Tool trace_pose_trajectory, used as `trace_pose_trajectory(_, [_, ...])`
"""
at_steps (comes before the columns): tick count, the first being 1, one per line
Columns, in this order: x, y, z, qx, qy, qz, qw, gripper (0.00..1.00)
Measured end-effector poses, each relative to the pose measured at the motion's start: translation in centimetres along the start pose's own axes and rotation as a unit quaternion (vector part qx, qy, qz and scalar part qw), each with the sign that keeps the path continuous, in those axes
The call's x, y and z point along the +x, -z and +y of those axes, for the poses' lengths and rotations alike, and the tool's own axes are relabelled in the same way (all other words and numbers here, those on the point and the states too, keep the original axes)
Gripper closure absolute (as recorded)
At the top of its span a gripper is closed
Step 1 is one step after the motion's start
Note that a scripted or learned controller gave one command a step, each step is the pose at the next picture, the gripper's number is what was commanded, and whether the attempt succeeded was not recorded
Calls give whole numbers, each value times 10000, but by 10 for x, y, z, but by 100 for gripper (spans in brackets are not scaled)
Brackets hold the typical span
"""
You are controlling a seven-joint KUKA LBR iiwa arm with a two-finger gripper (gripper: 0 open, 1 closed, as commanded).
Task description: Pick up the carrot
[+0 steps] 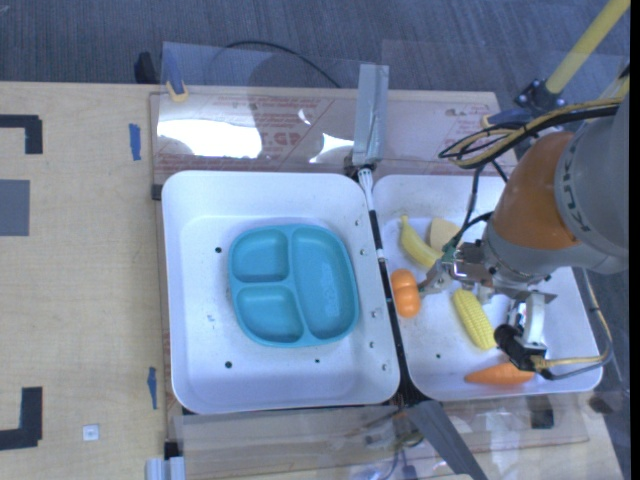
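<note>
The carrot (498, 375) is a small orange cone lying flat near the front edge of the right bin (570, 313), pointing left. The grey arm with its orange band (530, 208) hangs over the middle of that bin. My gripper (440, 274) is low over the bin's left part, between a yellow banana (417, 243) and an ear of corn (472, 318). It stands well to the back left of the carrot and nothing shows between its tips. A black fitting on the wrist (515, 346) hangs just above the carrot.
An orange fruit (405, 293) rests against the divider between the bins. A pale yellow wedge (443, 232) lies behind the banana. The left bin (190, 298) holds a blue sectioned plate (295, 284). Cables run off the arm toward the back right.
</note>
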State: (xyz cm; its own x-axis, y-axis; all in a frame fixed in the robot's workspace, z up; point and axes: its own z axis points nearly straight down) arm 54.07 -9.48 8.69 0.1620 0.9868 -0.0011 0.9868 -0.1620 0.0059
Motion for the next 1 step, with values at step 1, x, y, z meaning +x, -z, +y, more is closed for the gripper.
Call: trace_pose_trajectory(1, [-14, 1, -57, -3, 1744, 3, 9847, 0])
